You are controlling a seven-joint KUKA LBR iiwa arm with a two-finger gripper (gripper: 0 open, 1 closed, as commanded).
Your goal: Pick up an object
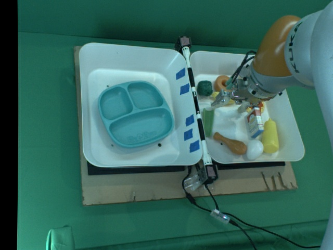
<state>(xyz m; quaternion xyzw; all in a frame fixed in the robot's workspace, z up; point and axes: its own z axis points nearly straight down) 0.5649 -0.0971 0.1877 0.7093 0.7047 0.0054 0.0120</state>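
Observation:
In the right bin [291,116] lie a dark green broccoli-like toy [204,87], an orange donut [221,82], a green pod-shaped piece [208,122], a brown drumstick [231,144], a white egg [254,150], a yellow bottle [270,136] and a small white-and-red carton [255,124]. My gripper [230,103] hangs low over the middle of this bin, just right of the donut and above the carton. Its fingers stand open with nothing between them. A yellow item is partly hidden beneath the gripper.
The left bin [93,139] holds a teal divided plate [136,113]. A divider rail with blue tape marks [190,120] runs between the bins. Cables [218,215] trail off the bench's front edge. The arm covers the right bin's far right corner.

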